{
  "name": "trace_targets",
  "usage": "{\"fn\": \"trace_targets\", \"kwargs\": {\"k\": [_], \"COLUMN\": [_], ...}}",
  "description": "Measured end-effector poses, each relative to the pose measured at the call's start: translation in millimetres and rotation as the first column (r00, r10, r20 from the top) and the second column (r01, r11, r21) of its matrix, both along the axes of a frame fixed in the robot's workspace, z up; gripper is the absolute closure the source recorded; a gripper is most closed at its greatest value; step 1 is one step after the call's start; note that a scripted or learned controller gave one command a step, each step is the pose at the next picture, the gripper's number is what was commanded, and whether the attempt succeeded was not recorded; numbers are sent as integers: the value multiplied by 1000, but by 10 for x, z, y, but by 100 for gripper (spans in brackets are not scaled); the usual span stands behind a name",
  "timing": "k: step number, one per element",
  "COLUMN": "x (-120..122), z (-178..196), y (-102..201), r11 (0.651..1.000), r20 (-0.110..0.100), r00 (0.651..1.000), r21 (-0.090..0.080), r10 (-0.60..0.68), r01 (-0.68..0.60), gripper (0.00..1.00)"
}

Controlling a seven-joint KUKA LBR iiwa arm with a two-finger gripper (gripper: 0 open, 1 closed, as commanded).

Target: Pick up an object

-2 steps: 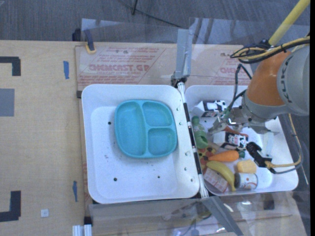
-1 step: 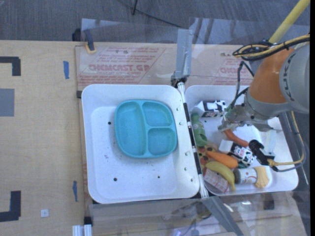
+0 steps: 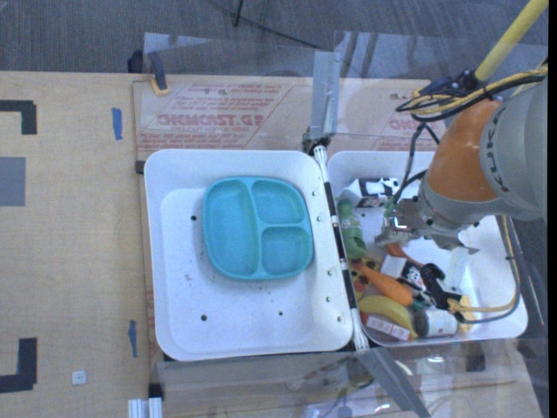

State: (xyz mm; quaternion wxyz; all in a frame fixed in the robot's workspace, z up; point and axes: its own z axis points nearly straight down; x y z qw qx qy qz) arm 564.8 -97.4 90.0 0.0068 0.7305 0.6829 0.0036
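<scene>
Teal divided plate mid left bin; arm's gripper down in right bin w/ banana, carrot nr front edge.

To my left, a shallow white bin sits on the bench. A turquoise plate with three compartments lies flat in its upper middle, apart from the bin's walls. A sheet of cardboard with faded red print lies behind the bin. Farther left, a pale wooden board carries black corner marks and short strips of blue tape. Grey carpet runs along the top.
</scene>
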Motion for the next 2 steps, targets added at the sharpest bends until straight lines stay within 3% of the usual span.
{"fn": "trace_targets", "kwargs": {"k": [1, 2], "x": [-22, 262], "z": [186, 1504], "y": [-368, 172], "r11": [986, 990], "r20": [-14, -15], "r00": [986, 990], "r21": [4, 4], "r10": [167, 139], "r01": [-167, -139], "gripper": [100, 100]}}
